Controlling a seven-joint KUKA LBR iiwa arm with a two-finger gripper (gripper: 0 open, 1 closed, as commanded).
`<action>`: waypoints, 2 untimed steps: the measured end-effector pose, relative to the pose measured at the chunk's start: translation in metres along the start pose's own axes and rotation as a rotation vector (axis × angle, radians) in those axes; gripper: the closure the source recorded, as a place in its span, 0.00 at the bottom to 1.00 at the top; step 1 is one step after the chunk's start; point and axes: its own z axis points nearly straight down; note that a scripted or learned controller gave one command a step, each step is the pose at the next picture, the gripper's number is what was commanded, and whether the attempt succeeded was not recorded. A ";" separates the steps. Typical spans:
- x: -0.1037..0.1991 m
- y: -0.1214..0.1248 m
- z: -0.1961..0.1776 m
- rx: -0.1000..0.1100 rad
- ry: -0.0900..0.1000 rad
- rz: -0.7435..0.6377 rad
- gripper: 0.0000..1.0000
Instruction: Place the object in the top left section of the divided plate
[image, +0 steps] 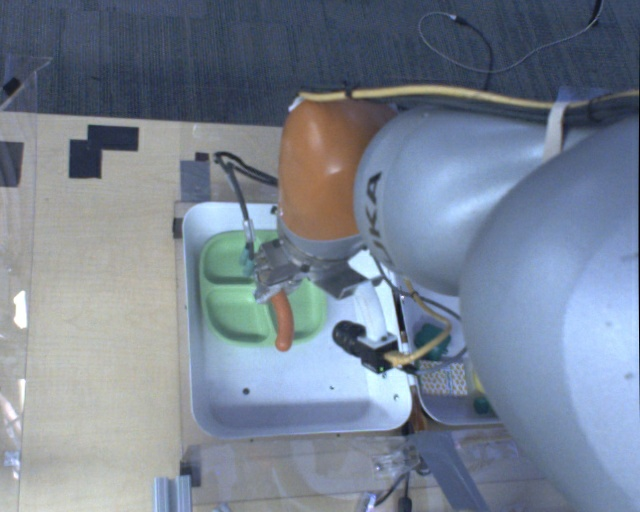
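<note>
Green plastic divided plate (228, 300), smooth and rounded at the corners, lying in the left white bin (300, 405) toward its upper left part. Raised ridges splitting the plate into sections, glossy under the light. Orange-red hot dog (283, 322), a slim cylinder with rounded ends, standing nearly upright in the picture, its lower end over the plate's lower right rim and its upper end tucked under the metal gripper (272, 285). Cannot tell how far the jaws stand apart, nor whether the hot dog sits between them or merely beneath. Above, bulky grey arm casing, matte and curved, with a shiny orange band (318, 165) over the wrist, covering much of the right bin. Black cable (235, 195) looping down toward the gripper. Pale wooden bench (95, 300) with a fine grain, black square markers (102, 148) near its far left edge.
</note>
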 end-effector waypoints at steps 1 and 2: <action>-0.006 -0.025 -0.007 0.001 0.000 0.025 1.00; -0.017 0.028 0.056 0.001 0.000 -0.211 1.00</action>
